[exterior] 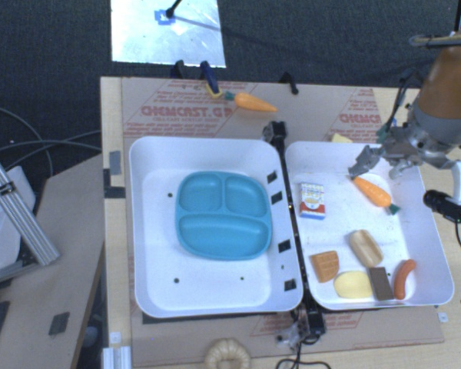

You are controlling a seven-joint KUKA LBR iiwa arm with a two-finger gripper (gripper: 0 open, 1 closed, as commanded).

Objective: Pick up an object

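Because the gripper (384, 162) hangs with its fingers apart and holding nothing, just above the toy carrot (373, 192) near the far edge of the right bin (430, 283), the round carrot may roll or slip away when the fingers close.

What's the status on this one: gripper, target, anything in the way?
Gripper open, over right bin, holding nothing. Orange carrot just below it, still on bin floor. Small carton sits to the side, well clear of it.
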